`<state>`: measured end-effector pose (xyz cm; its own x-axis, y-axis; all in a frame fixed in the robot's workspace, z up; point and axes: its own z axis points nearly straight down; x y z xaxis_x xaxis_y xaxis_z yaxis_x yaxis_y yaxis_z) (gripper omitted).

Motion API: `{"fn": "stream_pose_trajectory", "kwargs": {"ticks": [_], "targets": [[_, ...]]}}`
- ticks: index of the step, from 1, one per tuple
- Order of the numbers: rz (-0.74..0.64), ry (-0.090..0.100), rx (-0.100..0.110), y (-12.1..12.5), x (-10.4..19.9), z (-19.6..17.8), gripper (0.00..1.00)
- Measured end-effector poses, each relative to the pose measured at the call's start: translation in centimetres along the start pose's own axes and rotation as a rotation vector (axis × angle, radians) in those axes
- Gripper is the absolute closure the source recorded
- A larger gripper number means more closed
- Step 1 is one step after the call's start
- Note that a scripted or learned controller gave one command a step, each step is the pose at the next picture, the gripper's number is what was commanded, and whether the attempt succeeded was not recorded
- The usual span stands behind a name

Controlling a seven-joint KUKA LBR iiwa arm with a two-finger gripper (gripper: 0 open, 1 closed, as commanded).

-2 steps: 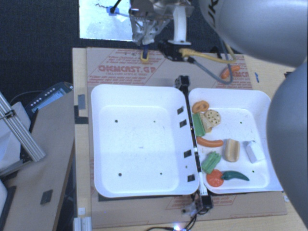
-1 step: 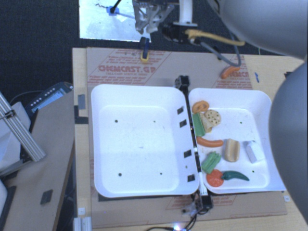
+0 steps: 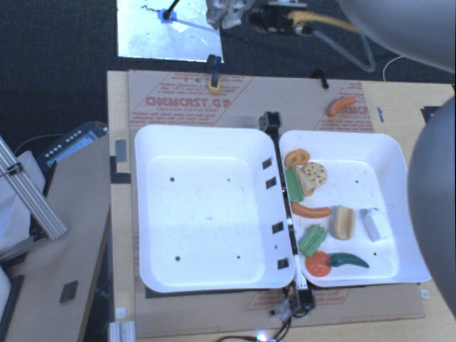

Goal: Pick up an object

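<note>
My fingers (image 3: pixel 226 9) high above bench (image 3: pixel 235 91), open or closed: cannot tell. Right bin (image 3: pixel 388 155) holds tomato (image 3: pixel 318 263), bread roll (image 3: pixel 343 221).

A dark carpeted floor (image 3: pixel 57 55) lies beyond the bench's far edge, with a shiny metal sheet (image 3: pixel 167 20) on it. The wooden bench (image 3: pixel 117 98) carries a brown cardboard sheet (image 3: pixel 192 98) with red print. Off its left edge stands a lower tan table (image 3: pixel 71 219), an aluminium rail (image 3: pixel 28 198) across it.
</note>
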<state>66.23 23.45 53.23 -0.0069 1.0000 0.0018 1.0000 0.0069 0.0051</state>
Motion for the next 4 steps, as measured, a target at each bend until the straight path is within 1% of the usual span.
{"fn": "stream_pose_trajectory", "kwargs": {"ticks": [1, 2, 3, 4], "targets": [[0.006, -0.006, 0.019, -1.0, -0.1, 23.5, 1.00], [0.002, 0.003, -0.010, 0.7, 0.0, 10.3, 1.00], [0.000, 0.003, -0.009, 0.6, 0.0, -1.1, 1.00], [0.006, -0.006, 0.019, -2.7, -0.1, 13.4, 1.00]]}}
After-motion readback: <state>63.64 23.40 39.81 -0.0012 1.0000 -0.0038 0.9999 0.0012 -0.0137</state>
